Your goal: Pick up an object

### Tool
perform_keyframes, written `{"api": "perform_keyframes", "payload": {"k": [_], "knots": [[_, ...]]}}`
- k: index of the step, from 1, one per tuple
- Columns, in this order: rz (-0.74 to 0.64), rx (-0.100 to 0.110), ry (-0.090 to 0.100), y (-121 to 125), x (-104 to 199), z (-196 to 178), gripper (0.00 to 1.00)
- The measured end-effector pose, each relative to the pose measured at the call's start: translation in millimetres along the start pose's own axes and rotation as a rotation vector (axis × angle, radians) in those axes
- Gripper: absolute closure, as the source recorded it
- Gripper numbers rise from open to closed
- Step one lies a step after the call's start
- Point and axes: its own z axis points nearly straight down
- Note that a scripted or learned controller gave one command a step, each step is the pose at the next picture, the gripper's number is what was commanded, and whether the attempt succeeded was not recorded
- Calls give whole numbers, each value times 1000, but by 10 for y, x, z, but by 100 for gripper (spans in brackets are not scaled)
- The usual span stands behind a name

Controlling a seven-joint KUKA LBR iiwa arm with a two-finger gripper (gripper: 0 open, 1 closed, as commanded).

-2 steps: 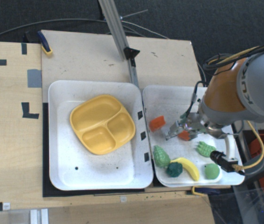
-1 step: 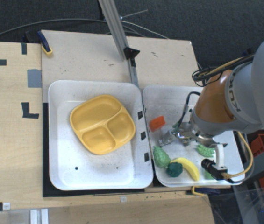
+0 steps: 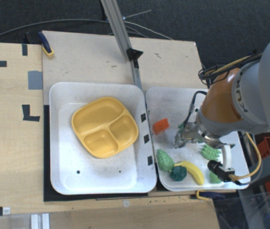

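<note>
presently the arm [image 3: 235, 99] reached in from the right and stood over the right bin [image 3: 170, 95]. the gripper [image 3: 185, 138] hung low over the middle of that bin, above bare floor, with no object between its tips. whether the fingers stood apart or together could not be told from this slanted view.

candidate objects lay in the right bin as follows:
- orange block [image 3: 161, 125]: just beside the gripper, toward the left and slightly up in the view, lying alone on bare floor.
- green lump [image 3: 165, 160]: below and left of the gripper, near the bin's dividing wall.
- banana [image 3: 193, 171]: below the gripper, long axis running from upper left to lower right, touching a dark green piece [image 3: 178, 173] at its left end.
- light green piece [image 3: 210, 152]: below and right of the gripper, partly under the wrist.

the left bin [image 3: 58, 128] held a yellow tray [image 3: 105, 126] with three compartments, well apart from the gripper.

judgement: the orange block was the nearest and least crowded target. the coming move turned on a short shift to the left and slightly up in the view, then a descent. the block looked roughly square, so its axis placed little demand on wrist rotation. the banana would have required the fingers to close across its diagonal axis, and its neighbour risked interference.
</note>
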Motion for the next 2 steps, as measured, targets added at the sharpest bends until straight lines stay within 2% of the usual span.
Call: {"api": "perform_keyframes", "payload": {"k": [1, 2], "knots": [[1, -7, -2, 100, -16, -496, 100], [0, -10, -3, 85, 34, -1113, 100]]}}
